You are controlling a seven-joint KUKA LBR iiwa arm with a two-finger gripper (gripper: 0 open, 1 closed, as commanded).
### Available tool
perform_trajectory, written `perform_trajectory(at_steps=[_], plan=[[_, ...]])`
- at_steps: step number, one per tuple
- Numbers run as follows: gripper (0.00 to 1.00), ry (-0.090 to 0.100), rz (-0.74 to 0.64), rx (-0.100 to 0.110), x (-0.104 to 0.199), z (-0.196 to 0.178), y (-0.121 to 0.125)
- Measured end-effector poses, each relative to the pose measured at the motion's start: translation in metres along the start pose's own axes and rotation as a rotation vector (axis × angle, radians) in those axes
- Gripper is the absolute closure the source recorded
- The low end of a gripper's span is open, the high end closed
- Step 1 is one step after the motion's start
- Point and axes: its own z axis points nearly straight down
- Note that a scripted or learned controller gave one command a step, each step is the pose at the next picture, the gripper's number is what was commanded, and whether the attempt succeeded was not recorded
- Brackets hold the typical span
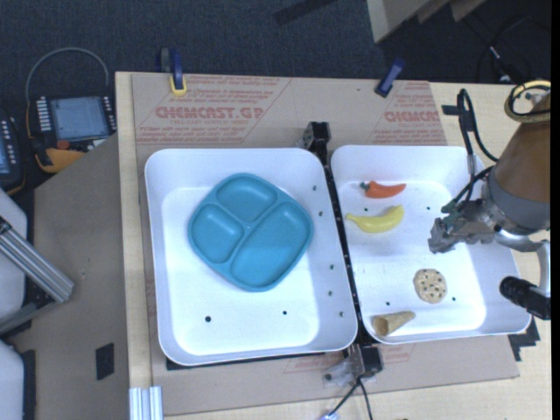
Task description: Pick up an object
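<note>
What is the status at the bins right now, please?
Claw over right bin, grip state unclear. Cookie nearest, just below it; banana, carrot, cone untouched. Nothing blocking.

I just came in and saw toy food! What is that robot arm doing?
The robot arm is reaching into the right bin, trying to pick something up. Its gripper hangs above the banana, carrot, cookie and cone, holding nothing yet. The blue plate sits in the left bin.

Blue plate (251, 231) (smooth, glossy plastic).
</note>
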Motion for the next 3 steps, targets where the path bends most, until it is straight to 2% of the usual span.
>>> perform_trajectory(at_steps=[1,2,3], plan=[[1.00,0.001,-0.001,0.003,0.000,-0.022,0.001],[1.00,0.003,-0.006,0.003,0.044,-0.032,0.023],[1.00,0.005,-0.007,0.005,0.102,-0.025,0.042]])
